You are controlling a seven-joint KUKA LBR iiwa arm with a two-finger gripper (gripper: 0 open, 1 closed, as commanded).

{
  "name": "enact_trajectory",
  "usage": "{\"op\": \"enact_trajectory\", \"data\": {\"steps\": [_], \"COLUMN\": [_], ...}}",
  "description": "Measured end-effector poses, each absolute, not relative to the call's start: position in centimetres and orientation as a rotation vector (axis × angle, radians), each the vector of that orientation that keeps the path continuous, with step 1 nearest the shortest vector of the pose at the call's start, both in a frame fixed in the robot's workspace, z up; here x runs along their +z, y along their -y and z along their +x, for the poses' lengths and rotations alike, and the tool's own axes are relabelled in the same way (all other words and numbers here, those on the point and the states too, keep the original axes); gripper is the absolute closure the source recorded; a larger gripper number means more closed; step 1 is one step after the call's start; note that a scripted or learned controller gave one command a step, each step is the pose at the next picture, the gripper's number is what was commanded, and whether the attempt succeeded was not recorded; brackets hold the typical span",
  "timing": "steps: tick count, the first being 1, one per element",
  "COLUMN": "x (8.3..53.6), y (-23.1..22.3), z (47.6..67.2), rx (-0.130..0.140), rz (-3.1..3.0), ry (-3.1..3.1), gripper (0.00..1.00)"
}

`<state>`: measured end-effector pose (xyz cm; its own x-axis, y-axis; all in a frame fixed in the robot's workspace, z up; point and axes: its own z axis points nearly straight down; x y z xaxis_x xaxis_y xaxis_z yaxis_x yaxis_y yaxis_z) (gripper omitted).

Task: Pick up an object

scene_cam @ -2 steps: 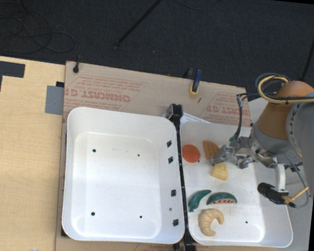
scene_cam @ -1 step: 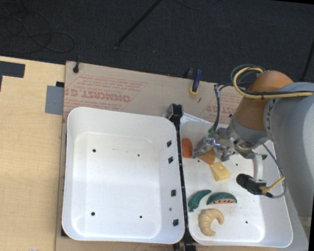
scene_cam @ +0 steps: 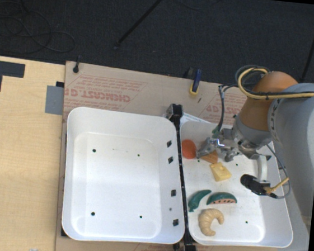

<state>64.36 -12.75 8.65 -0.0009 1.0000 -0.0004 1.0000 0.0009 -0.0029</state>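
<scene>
Hovering low in the right bin (scene_cam: 280, 232), pincer (scene_cam: 216, 148), finger state untellable, should centre squarely over the cheese wedge (scene_cam: 220, 171) before closing.

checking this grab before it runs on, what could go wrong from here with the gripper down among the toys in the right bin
1. The gripper sits low between the orange piece and the yellow wedge; it may nudge one aside and miss it.
2. The orange piece lies close to the right bin's inner wall, so a finger could strike that wall.
3. The dangling cable hangs low over the bin and might drag toys.
</scene>
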Motion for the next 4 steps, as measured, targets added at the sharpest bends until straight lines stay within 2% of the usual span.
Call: {"op": "enact_trajectory", "data": {"steps": [1, 2, 3, 4], "x": [8.6, 8.6, 8.6, 8.6], "y": [9.9, 9.0, 8.3, 8.3], "z": [64.3, 59.6, 64.5, 64.3], "rx": [0.004, 0.008, 0.002, 0.005], "rz": [-2.215, -2.219, -2.218, -2.217], "ry": [2.220, 2.213, 2.222, 2.220], "gripper": [0.00, 0.00, 0.00, 0.00]}}
